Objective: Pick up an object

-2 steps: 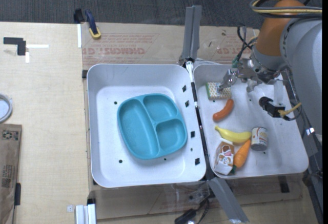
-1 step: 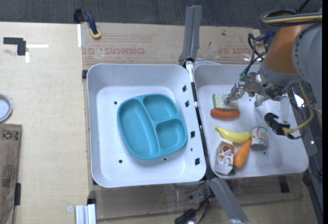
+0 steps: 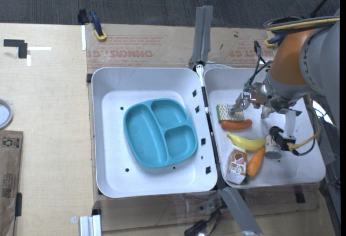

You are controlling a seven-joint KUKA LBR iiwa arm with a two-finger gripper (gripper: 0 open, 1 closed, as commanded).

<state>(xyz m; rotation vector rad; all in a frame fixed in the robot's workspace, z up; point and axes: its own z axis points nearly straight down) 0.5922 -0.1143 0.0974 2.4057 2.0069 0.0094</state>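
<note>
So the end effector (image 3: 238, 109) is down in the right bin (image 3: 308, 173), at about 10 o'clock in it, right on top of the little green-and-white packet (image 3: 225, 113) with the hot dog (image 3: 236, 125) just below. I honestly can't tell how the grasp is set; it's a blur of metal.

The pile is what worries me. The banana (image 3: 245, 141) sits just at 6 o'clock of the hot dog, and the carrot (image 3: 255, 161) and snack pouch (image 3: 235, 166) are touching further down. Closing here could easily pinch two things at once, or just skid off the round hot dog and shove it into the banana. It's also near the bin's left wall, so a nudge could wedge stuff there. The blue tray (image 3: 160, 132) in the left bin (image 3: 105, 137) is well out of it.
</note>
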